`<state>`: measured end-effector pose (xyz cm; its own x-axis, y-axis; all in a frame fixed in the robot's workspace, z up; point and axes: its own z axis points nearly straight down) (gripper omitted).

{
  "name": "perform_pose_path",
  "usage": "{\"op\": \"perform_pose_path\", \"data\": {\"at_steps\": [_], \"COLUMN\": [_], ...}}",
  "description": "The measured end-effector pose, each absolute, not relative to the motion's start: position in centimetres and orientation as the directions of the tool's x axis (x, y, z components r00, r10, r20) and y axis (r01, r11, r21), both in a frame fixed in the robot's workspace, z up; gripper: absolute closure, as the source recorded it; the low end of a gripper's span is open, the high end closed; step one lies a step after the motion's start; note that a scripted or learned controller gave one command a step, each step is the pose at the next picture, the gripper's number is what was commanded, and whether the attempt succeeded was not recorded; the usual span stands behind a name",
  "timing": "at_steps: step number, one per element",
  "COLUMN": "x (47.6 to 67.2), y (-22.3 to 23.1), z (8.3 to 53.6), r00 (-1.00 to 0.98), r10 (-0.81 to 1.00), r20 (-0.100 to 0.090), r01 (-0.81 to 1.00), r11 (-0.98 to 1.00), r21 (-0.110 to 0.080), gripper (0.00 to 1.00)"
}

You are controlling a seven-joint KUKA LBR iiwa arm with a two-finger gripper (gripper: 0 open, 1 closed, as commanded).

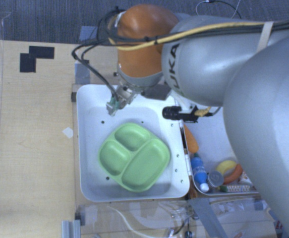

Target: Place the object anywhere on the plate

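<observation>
Plate (134, 156), pale green, three compartments, lying flat in the left bin (86, 148), towards the near right corner of it and turned at a slant to the bin walls; nothing lies in any compartment. Gripper (115, 103) over the far left part of the same bin, above bare white floor, clear of the plate's far rim and not touching it; a small greenish bit shows at its tip, too blurred to say whether that is a held thing or part of the tool, so cannot tell whether the claw is released or clenched. Candidate objects sit in the right bin (211, 128), crowded along its left wall and near corner: an orange piece (191, 144) against the dividing wall, a blue bottle (200, 171) just below it, a grey cap (215, 179) beside the bottle, then a yellow lump (227, 165) touching a red-orange piece (236, 173). Arm (243, 78) comes in from the right, grey and bulky, covering most of the right bin; orange band (142, 33) sits right above the wrist. Black cables (92, 73) loop from the band down to the wrist, and a yellow cable (208, 29) runs along the arm. Wooden bench (30, 148) to the left carries black marks (35, 57) near its far edge
</observation>
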<state>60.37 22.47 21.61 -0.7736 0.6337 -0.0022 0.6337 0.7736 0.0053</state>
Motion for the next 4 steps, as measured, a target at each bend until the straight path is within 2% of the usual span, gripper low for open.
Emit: {"op": "perform_pose_path", "data": {"at_steps": [1, 2, 3, 4], "x": [58.9, 52.6, 49.6, 49.6], "y": [23.2, 23.5, 23.6, 23.6], "z": [19.6, 20.8, 18.9, 18.9], "r00": [-0.892, -0.983, -0.998, -0.998], "r10": [0.453, 0.186, -0.070, -0.070], "r20": [-0.002, -0.004, -0.004, -0.004], "r01": [0.453, 0.186, -0.070, -0.070], "r11": [0.892, 0.983, 0.998, 0.998], "r21": [0.004, 0.004, 0.003, 0.003], "gripper": [1.00, 1.00, 1.00, 0.00]}}
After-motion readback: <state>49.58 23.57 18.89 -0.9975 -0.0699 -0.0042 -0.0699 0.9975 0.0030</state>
